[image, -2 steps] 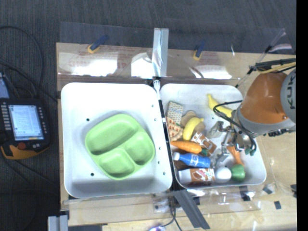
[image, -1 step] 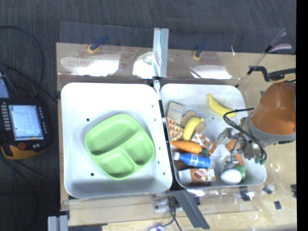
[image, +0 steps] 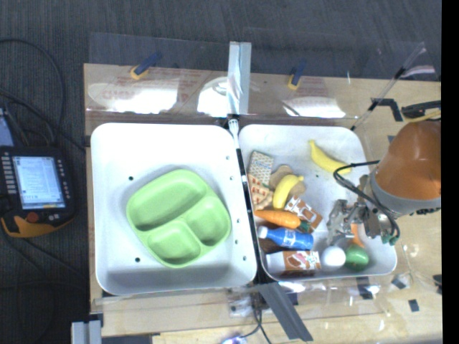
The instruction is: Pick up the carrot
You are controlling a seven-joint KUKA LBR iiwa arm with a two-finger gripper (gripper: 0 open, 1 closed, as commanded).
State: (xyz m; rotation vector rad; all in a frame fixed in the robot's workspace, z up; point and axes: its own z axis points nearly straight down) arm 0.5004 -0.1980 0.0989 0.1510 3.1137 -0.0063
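Observation:
The carrot (image: 278,218) is orange and lies on its side in the right bin (image: 287,143), near that bin's left wall, between a yellow fruit (image: 285,190) above it and a blue bottle (image: 287,237) below it. My gripper (image: 350,223) hangs low over the right side of the same bin, about a hand's width to the right of the carrot and apart from it. A small orange piece (image: 356,233) shows just under the gripper; I cannot tell what it is. The orange wrist band (image: 412,165) sits above and to the right of the gripper.
The right bin also holds a banana (image: 326,158), a cracker packet (image: 259,167), a small snack box (image: 305,212), a white egg (image: 333,256), a green fruit (image: 356,257) and a brown carton (image: 297,261). A green divided plate (image: 179,216) lies in the left bin (image: 115,149).

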